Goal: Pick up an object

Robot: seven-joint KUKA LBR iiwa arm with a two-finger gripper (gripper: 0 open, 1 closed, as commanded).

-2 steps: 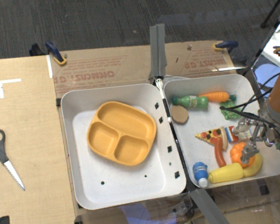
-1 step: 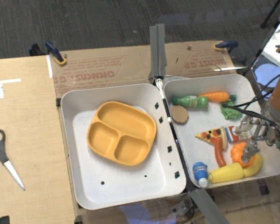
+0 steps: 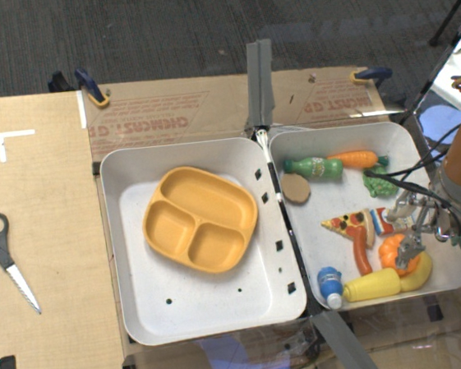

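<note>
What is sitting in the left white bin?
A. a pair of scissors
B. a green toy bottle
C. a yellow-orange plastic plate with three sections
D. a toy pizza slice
C. The yellow-orange plastic plate with three sections lies in the left white bin, while the toys lie in the right white bin and the grey-handled scissors lie on the wooden bench.

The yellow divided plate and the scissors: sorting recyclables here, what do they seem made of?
The divided plate looks like matte moulded plastic: uniform yellow, soft rounded ridges. The scissors seem to have bright metal blades and dark grey handles, probably plastic.
</note>
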